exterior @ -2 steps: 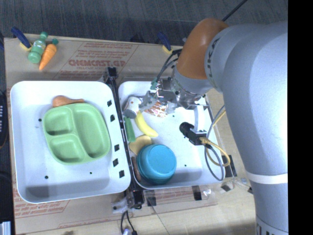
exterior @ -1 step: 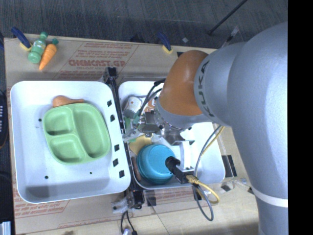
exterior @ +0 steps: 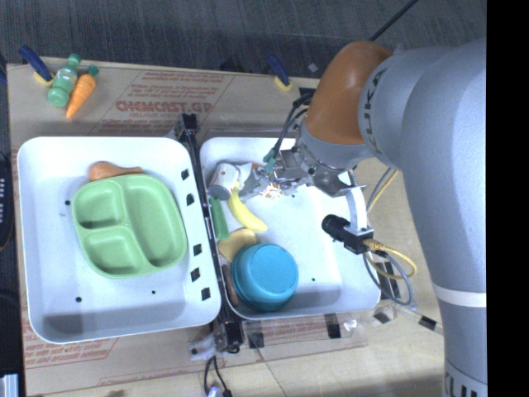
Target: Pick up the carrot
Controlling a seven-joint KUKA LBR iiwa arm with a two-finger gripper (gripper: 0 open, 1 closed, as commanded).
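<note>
We record one small orange toy carrot (exterior: 80, 95) on the brown cardboard desk (exterior: 149, 102), beyond the left white bin (exterior: 33, 222), touching a green toy bottle (exterior: 62, 85). The tool (exterior: 269, 176) hangs over the right white bin (exterior: 331, 263), near a yellow banana (exterior: 244, 211); its grip we cannot tell.

Mounted high over the bench, looking down at a slant. Takes in both white bins side by side: left bin (exterior: 33, 222) and right bin (exterior: 331, 263), with a strip of brown cardboard (exterior: 165, 98) beyond their far rims. Set far enough back to hold both bins whole, near enough that the grey arm (exterior: 438, 164) bulks large at right.
</note>
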